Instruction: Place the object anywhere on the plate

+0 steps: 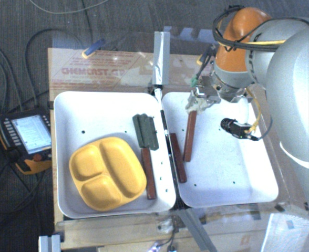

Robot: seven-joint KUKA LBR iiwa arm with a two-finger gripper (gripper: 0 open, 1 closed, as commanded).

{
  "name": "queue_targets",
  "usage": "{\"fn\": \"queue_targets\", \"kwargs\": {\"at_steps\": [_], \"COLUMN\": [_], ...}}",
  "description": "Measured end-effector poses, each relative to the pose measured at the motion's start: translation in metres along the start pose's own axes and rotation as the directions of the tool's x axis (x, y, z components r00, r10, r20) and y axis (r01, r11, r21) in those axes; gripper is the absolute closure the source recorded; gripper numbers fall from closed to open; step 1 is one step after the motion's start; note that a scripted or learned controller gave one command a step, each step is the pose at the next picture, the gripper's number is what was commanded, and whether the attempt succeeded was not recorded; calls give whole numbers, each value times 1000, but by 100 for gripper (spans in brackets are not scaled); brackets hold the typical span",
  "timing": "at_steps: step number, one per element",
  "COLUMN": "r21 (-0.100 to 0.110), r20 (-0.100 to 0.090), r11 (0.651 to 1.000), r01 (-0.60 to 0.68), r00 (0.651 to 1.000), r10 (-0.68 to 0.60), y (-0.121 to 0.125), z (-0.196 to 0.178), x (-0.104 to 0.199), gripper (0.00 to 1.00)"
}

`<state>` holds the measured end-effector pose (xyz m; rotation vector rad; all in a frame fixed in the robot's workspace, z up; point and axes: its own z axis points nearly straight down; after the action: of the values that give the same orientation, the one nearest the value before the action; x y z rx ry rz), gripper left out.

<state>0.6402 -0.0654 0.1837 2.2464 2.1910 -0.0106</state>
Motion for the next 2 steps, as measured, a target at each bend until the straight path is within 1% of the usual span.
{"fn": "queue_targets", "kwargs": {"at_steps": [1, 2], "r21": [0, 1], "r20": [-2, -6], "r11": [994, 999], "r01": [109, 45], "r00": [994, 999], "r10": [-109, -45], "y": [-21, -71], "z": [0, 0], "x": [70, 134], "gripper": [100, 100]}}
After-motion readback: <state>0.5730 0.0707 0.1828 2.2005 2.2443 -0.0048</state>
